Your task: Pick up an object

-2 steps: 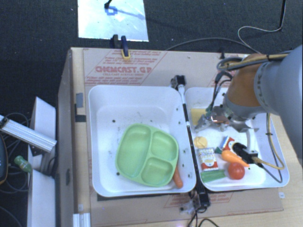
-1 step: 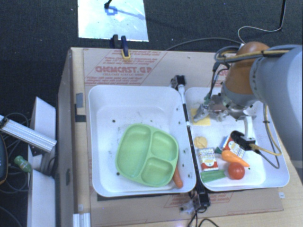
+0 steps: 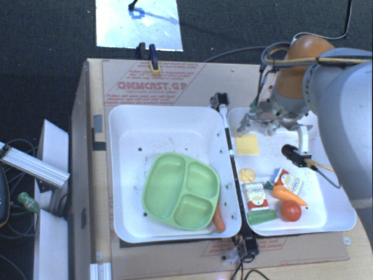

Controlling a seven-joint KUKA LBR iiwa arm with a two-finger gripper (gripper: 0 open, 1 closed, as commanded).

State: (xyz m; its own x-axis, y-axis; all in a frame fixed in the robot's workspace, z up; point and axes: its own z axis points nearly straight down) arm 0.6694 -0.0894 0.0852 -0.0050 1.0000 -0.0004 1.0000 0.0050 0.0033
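Yellow cheese slice (image 3: 247,144) in right bin (image 3: 335,217), just below tool (image 3: 258,123)

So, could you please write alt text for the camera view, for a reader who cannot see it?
A grey robot arm reaches from the right over the right bin, which holds toy food including a tomato, a carrot and a yellow square. The left bin holds a green divided plate.

In the right bin (image 3: 335,217) a flat yellow square (image 3: 247,144) lies toward the far end. Nearer, a pale yellow lump (image 3: 247,175) sits by the divider, just beyond a small red-and-white carton (image 3: 255,196). A green stick (image 3: 260,217) lies along the near wall. An orange carrot (image 3: 288,195) lies aslant just beyond a red tomato (image 3: 291,212), beside another small carton (image 3: 289,181).

In the left bin (image 3: 125,156) a light green divided plate (image 3: 180,190) rests slightly askew, an orange sausage-like piece (image 3: 218,220) just by its near right rim.
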